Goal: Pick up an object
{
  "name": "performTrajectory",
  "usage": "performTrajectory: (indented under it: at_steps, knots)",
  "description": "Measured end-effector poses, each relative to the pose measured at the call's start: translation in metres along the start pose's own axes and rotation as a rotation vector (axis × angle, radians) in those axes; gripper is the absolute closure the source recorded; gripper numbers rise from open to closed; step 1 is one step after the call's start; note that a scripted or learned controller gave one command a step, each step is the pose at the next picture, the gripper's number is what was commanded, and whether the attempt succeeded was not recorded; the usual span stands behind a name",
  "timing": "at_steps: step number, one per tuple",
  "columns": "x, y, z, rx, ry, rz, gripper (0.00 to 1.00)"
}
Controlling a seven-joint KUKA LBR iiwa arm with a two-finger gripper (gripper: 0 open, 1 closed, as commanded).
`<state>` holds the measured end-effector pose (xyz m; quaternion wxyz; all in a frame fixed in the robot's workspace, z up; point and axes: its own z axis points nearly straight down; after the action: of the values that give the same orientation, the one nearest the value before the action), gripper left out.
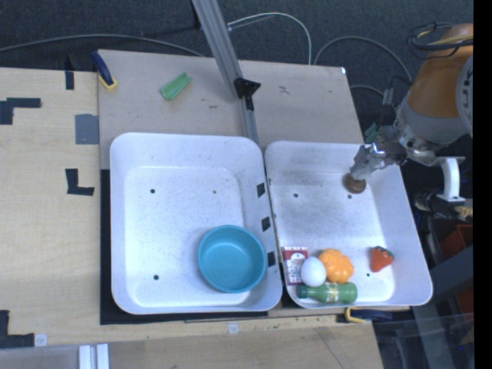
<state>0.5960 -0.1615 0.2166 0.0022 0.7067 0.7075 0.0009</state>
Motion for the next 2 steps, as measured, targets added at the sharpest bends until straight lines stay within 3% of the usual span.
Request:
performTrajectory:
  at_steps: [1, 2]
  knots:
    - [0.000, 0.001, -0.041, 0.001, 0.001, -0.001, 1.00]
    - [0.052, -0.005, -0.046, 0.005, 0.003, -0.005, 1.00]
